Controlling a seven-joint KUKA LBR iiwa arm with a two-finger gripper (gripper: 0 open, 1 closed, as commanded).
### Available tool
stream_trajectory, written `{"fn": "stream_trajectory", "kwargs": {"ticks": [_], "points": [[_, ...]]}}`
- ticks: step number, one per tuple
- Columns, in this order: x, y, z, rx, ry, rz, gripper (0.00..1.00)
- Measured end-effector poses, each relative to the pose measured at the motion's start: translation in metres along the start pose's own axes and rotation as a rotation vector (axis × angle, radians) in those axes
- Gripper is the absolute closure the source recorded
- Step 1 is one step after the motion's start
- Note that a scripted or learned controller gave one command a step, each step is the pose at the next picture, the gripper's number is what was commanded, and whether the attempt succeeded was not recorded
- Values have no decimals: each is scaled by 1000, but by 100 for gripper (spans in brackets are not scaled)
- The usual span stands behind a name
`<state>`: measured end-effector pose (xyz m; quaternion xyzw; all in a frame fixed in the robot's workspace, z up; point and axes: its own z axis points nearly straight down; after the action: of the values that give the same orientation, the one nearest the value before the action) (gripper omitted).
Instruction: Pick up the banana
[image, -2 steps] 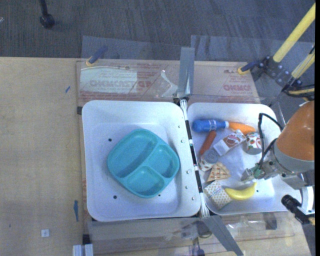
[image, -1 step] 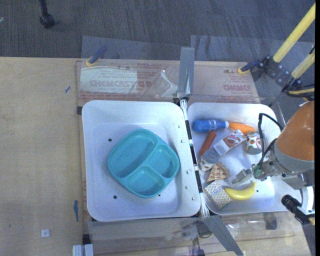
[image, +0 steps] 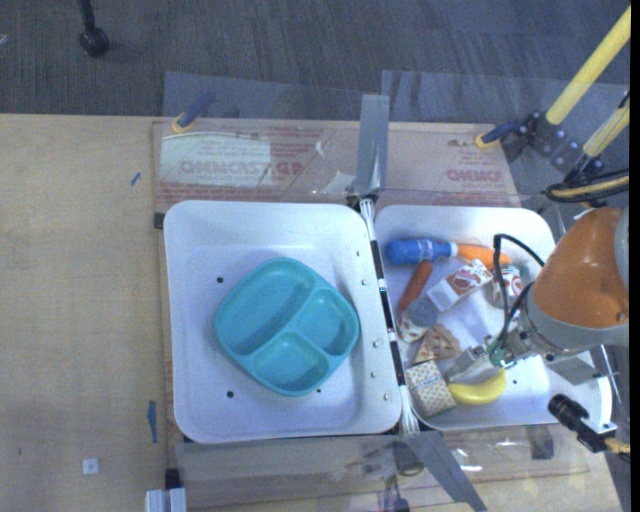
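The yellow banana (image: 478, 389) lies near the front edge of the right bin (image: 520, 222), beside a small patterned box (image: 428, 388). My gripper (image: 482, 360) hangs low just above the banana, at the end of the grey arm with the orange band (image: 585, 272) that comes in from the right. The gripper's tip sits very close over the banana's upper side. I cannot see whether it touches the fruit.
The right bin also holds a blue bottle (image: 428, 249), a thin red-orange stick (image: 414, 286), a few packets (image: 462, 285) and a triangular brown piece (image: 436, 346). A teal divided plate (image: 287, 325) lies in the left bin (image: 190, 300).
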<state>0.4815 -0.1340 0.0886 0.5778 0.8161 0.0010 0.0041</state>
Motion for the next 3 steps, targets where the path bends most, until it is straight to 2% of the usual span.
{"fn": "stream_trajectory", "kwargs": {"ticks": [2, 3], "points": [[-10, -2, 0, -3, 2, -36, 0], [-12, -1, -11, -7, -2, -34, 100]]}}
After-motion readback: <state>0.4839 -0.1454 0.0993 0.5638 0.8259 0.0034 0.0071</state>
